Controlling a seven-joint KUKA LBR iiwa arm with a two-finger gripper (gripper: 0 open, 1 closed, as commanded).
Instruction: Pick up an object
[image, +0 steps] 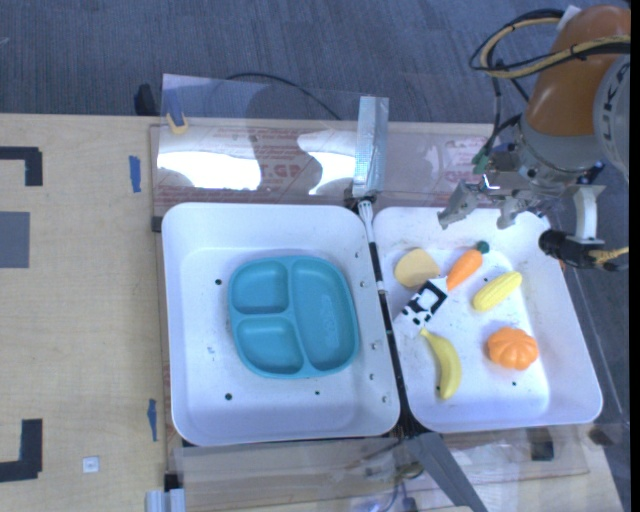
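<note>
A: Start from the left. What sits there?

B: The left bin (190, 300) carries a teal tray (293, 315) with three compartments, well apart from the jaws, down and to their left.

A: And the right bin (570, 390)?

B: Six things. Nearest the divider, a pale yellow lump (416, 266) and a black-and-white tag (424, 300), both below the jaws and to their left. Under those lies a banana (445, 364), farthest from the jaws. A carrot (463, 268), green end up, lies just below the jaws, tilted. To its right is a yellow corn cob (497, 291), and lower, an orange pumpkin (512, 347).

A: The gripper (488, 208) itself?

B: It hangs at the far edge of the right bin, above the carrot's green tip. The jaws stand spread, one finger (458, 207) to the left and the other to the right, with a clear gap between them.

A: Anything in that gap?

B: Nothing is between the fingers; the white bin wall shows through. I cannot tell whether the tips touch the bin. The carrot is near but apart from them.
</note>
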